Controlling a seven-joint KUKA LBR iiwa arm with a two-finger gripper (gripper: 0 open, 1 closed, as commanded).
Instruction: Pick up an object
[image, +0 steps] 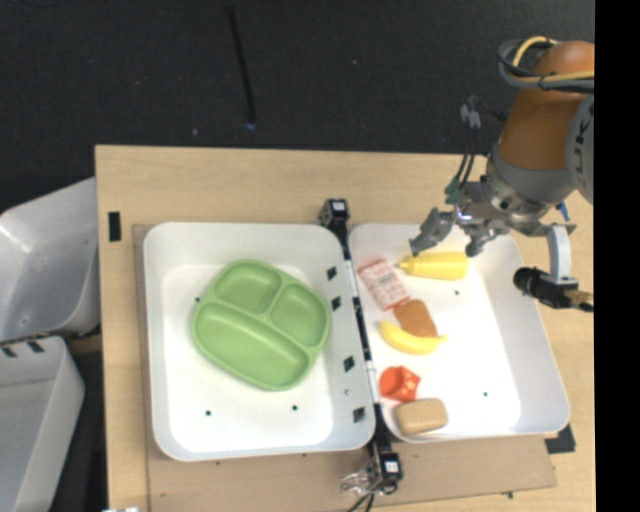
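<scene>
Wooden bench (120, 180) carries two white bins. Gripper (452, 237) hovers over right bin's (520, 380) far edge, fingers spread, nothing between them, just above yellow bottle (437, 265). Step: approach. Next: descend, straddle bottle, close.

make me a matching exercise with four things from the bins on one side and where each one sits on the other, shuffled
Things
1. green divided plate
2. yellow squeeze bottle
3. red object
4. tan block

Places
A. near front corner of the right bin, by the divider
B. middle of the left bin
C. far end of the right bin, just below the gripper
D. right bin, between the banana and the tan block

Pairs: 1-B, 2-C, 3-D, 4-A
</scene>
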